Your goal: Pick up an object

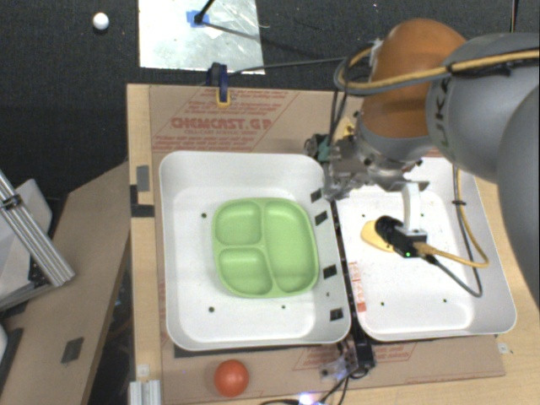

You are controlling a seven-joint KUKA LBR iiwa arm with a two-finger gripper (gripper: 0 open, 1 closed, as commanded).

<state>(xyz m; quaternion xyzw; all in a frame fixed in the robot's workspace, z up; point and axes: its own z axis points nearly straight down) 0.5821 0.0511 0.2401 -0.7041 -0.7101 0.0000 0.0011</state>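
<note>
One yellow object (372,234) in right bin (439,310), near gripper (348,175); gripper state cannot tell.

Your count: two bins, four loose things, one clamp, one sheet.
You have two white bins, the left bin (169,251) and the right bin (472,310). There is one green divided tray (263,247) in the left, one yellow piece (371,234) in the right, and one orange ball (231,377) at the near edge. At the far side are one small white ball (101,21), one blue clamp (219,78) and one silvery sheet (198,24).
</note>
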